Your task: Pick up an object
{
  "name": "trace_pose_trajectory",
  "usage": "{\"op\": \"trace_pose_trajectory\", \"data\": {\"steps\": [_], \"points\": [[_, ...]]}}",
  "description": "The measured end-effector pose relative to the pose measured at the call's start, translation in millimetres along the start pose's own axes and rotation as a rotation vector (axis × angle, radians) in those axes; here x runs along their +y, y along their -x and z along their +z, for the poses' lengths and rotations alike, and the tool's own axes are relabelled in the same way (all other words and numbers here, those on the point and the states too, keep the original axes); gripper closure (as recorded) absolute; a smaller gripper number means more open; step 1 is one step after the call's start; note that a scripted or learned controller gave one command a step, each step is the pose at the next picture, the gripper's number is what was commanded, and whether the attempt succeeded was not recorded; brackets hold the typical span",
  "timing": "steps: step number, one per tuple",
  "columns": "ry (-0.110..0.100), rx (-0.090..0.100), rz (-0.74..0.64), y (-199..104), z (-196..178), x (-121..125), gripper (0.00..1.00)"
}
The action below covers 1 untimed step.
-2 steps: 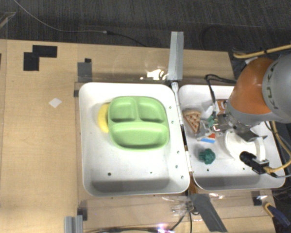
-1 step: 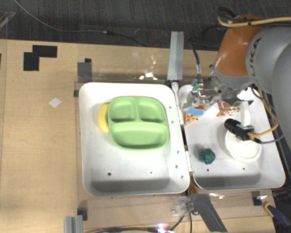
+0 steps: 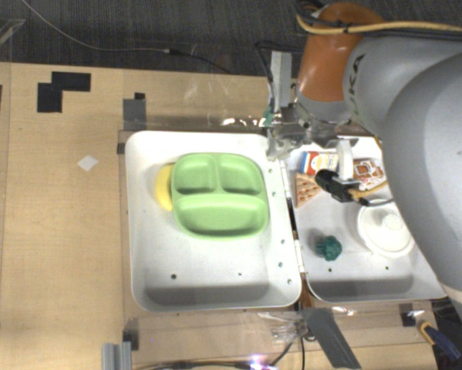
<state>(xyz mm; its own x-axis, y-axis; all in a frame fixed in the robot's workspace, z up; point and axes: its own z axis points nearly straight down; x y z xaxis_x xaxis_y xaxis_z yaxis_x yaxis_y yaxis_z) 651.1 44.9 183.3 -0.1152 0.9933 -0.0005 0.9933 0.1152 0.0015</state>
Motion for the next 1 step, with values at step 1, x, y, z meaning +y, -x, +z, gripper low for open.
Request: {"op": "trace_pose_trajectory", "data": {"steps": [1], "points": [[0.0,0.0,0.0,0.3,-0.2,0.0,0.0]]}}
